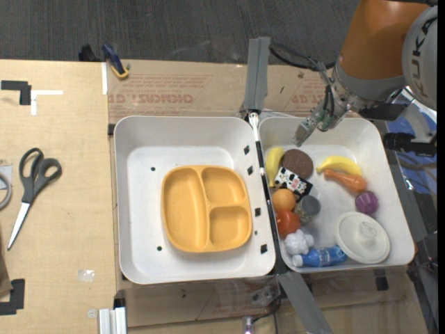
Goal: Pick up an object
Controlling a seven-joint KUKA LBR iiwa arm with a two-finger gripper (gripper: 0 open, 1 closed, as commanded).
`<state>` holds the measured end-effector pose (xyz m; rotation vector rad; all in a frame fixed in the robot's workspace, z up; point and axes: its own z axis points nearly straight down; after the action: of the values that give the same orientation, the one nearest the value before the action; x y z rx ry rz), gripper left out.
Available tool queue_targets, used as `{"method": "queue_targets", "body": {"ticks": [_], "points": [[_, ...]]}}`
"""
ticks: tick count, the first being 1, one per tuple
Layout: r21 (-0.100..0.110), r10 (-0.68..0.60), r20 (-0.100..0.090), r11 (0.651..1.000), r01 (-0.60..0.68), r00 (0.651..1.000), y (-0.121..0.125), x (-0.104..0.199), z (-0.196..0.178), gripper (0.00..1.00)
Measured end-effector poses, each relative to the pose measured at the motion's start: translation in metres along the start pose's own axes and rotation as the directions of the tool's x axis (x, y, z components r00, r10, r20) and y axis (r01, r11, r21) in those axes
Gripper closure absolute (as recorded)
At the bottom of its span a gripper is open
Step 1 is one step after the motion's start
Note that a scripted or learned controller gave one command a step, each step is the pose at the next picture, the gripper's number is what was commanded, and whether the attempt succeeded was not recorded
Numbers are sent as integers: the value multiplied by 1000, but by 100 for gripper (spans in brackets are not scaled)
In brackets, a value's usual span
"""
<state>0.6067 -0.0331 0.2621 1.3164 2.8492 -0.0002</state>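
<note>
Seen from above at a slant: 2 white bins side by side. Left bin (pixel 132 207) with a yellow divided plate (pixel 206 208) lying flat. Right bin (pixel 389 186) crowded: brown round disc (pixel 297 162), banana (pixel 339 165), orange carrot (pixel 345 180), purple ball (pixel 366 202), white lid (pixel 361 236), blue bottle (pixel 321 257), orange fruit (pixel 283 200), red fruit (pixel 287 222). Gripper (pixel 316 125) above the right bin's far rim, near the disc, touching nothing visible; finger opening impossible to tell. Scissors (pixel 29 186) on the bench at left.
</note>
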Motion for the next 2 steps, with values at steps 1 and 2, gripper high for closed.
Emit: {"method": "queue_targets", "body": {"ticks": [1,2], "points": [[1,-232,-3,973,232,973,-77,4,47,100],[-1,-366,1,931,366,931,-23,-33,-13,100]]}}
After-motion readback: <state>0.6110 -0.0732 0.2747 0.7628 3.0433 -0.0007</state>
